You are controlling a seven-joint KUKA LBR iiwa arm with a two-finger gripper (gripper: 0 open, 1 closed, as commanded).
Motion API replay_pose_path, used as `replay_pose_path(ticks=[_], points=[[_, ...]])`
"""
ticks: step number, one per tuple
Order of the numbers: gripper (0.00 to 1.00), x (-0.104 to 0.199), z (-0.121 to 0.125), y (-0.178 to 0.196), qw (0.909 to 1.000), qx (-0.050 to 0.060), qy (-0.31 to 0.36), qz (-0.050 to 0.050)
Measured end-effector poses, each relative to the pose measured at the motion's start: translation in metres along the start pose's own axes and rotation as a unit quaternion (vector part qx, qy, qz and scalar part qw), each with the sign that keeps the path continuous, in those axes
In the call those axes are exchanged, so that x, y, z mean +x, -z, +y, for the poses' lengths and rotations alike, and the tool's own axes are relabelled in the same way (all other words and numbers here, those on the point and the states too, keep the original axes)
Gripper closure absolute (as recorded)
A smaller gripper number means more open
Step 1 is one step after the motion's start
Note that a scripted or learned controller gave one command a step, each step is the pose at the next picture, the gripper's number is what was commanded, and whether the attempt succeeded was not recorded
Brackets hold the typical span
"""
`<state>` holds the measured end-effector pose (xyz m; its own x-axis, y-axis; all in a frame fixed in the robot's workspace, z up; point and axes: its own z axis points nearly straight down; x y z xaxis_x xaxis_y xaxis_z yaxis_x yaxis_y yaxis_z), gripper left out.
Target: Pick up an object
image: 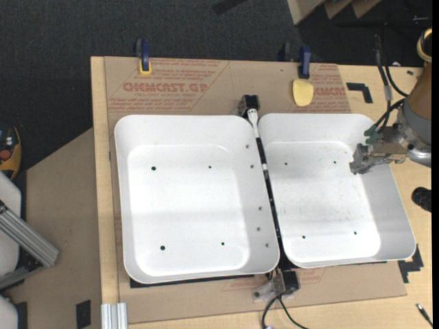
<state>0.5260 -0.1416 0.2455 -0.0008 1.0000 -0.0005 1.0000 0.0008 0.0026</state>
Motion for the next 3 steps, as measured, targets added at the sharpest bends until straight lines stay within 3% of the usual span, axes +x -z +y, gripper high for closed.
replay_pose_path(ticks=[1, 2, 3], points=[[1.00, 0.044, 0.017, 0.105, 1.0000, -0.005, 0.003, 0.000], [1.00, 0.082, 0.055, 0.035, 1.0000, 0.004, 0.002, 0.001], [1.00, 0.068, 0.092, 0.058, 1.0000, -0.002, 0.000, -0.001]])
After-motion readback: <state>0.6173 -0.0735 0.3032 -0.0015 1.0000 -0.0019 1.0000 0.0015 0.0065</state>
